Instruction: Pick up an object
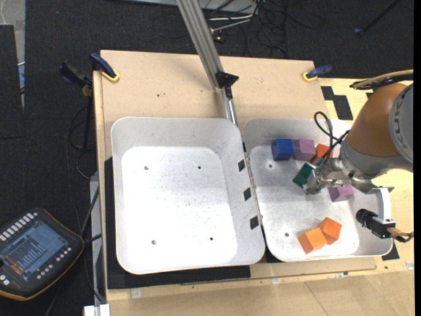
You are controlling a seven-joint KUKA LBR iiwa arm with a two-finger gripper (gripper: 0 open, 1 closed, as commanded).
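Observation:
The right bin (279, 239) holds several small blocks. A blue block (282, 149) and a mauve block (304, 148) sit near its back, with an orange-red piece (321, 152) beside them. A dark green block (303, 175) lies in the middle. A purple block (341, 191) rests under the arm's wrist. Two orange blocks (312, 239) (331, 229) lie near the front. My gripper (318, 180) is low in the bin, right beside the green block and touching or nearly touching it. The wrist hides its fingers.
The left bin (131, 137) stands beside the right one on the wooden bench. A metal pole (204, 38) slants down to the bins' shared edge. A teach pendant (33, 252) lies off the bench at lower left. Clamps (102, 64) (317, 72) sit at the back corners.

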